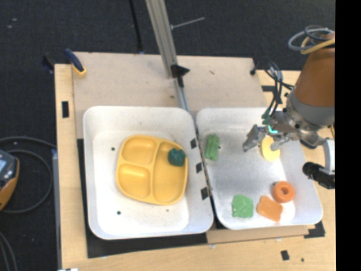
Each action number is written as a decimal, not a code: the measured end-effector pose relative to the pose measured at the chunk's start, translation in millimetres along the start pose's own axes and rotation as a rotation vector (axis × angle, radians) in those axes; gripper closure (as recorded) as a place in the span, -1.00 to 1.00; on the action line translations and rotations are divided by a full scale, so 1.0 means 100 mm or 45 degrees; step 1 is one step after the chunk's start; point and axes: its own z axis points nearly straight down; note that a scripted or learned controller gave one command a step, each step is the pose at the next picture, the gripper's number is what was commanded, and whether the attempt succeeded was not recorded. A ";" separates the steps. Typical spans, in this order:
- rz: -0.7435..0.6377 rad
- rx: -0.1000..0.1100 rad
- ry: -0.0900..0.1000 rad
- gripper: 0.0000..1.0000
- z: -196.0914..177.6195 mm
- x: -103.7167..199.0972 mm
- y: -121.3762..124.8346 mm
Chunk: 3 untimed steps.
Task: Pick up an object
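Note:
In the right bin [237, 171] lie a long green piece [211, 147] near the left wall, a green lump [242, 206], an orange wedge [269, 208] and an orange ring [284, 191] toward the front. A pale yellow piece [272, 153] lies at the right side. My gripper [263, 141] hangs open over that bin, its fingers spread just above and to the left of the yellow piece, which it partly hides. Nothing sits between the fingers.
The left bin [101, 208] holds a yellow divided plate [148, 171] with a small teal object [177, 157] on its right compartment. A metal post [163, 33] rises behind the bins. The bins' inner walls meet along the middle.

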 end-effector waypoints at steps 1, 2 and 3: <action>0.000 -0.002 0.000 -1.00 -0.01 0.00 0.00; 0.002 0.005 0.000 -1.00 0.62 0.01 0.03; 0.003 0.005 0.000 -1.00 1.17 -0.02 -0.07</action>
